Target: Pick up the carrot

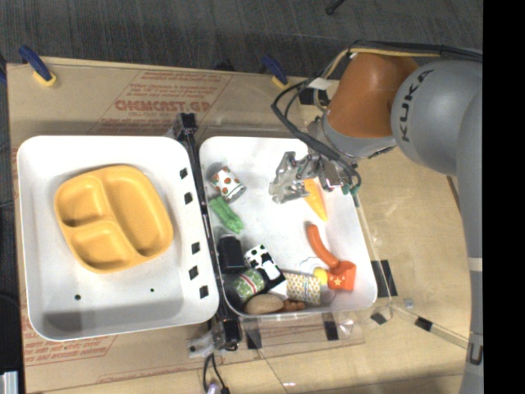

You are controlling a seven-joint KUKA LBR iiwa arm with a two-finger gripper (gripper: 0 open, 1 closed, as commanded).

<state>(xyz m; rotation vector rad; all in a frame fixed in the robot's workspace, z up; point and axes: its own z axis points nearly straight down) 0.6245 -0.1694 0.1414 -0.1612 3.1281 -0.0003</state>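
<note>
The carrot [317,199] is a short orange piece that tapers toward the bin's front. It lies in the right bin [254,150] near the right wall, with a bit of green [353,189] off to its right. My gripper [292,179] is low over the bin floor, just left of the carrot's upper end and touching or overlapping it. The view does not tell whether the carrot is held. The orange-banded wrist [365,97] rises behind, toward the back right.
A small can [227,183], a green pod [225,215] and a black item [230,254] line the right bin's left side. A red-orange sausage shape [321,248] and several crowded toys [279,286] fill its front. The left bin [49,302] holds a yellow divided plate [114,216].
</note>
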